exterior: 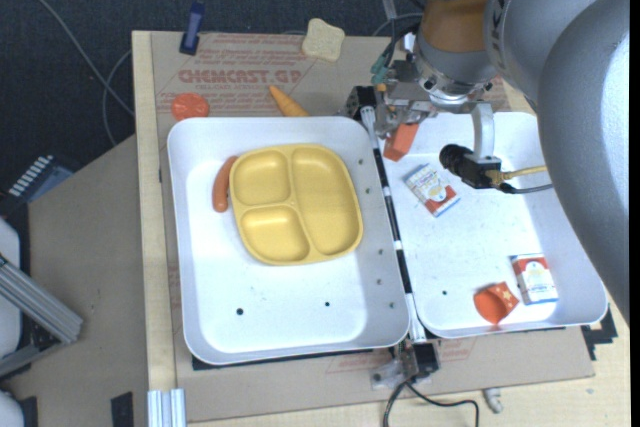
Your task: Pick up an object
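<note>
PICK IN PROGRESS: Your robot's hand (396, 127) hangs over the far left corner of the right bin (470, 245). It is directly above a small orange-red block (398, 144) that lies just beside the bin's left wall. From this angle you cannot tell whether the hand is apart, together or clamped on the block. On that showing, the step in hand looks like the grasp itself, with the block reached but not visibly lifted. The next move calls for a sure grip on the block. After that comes a straight lift, because the wall and the rim between the bins stand close enough to catch the hand.

Counting outward, the right bin holds two orange-red things: the block and a second piece (494, 302) at the near edge. It also holds two white-and-red packets, a near packet (432, 190) close to the block and a far packet (535, 278) just beside the second piece.

The left bin (290, 310) holds one yellow plate (296, 203) with three compartments. One sausage (221, 185) lies along its left edge.

On the worktop (240, 75) beyond the bins lie one carrot (288, 102), one bread slice (322, 39), one blue object (191, 27) and one orange-red disc (190, 105).
</note>
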Tool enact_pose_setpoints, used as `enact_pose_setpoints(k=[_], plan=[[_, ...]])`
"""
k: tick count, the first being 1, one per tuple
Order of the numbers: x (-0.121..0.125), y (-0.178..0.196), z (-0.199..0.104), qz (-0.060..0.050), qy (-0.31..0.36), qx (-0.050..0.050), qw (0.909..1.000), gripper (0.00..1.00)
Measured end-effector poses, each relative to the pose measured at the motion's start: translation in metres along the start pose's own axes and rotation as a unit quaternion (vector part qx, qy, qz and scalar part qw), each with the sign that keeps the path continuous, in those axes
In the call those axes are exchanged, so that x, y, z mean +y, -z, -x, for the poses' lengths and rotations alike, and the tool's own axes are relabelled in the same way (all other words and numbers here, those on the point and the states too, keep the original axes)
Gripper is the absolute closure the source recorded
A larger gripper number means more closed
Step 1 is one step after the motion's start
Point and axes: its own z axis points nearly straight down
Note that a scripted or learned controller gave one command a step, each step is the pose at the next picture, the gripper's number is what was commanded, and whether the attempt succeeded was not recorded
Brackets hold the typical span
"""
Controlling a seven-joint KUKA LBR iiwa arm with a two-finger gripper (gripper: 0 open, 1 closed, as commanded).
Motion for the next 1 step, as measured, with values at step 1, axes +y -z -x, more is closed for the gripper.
enact_pose_setpoints(k=[1], plan=[[-0.0316,0.0068,-0.0233,-0.002,0.000,0.001,1.0000,1.00]])
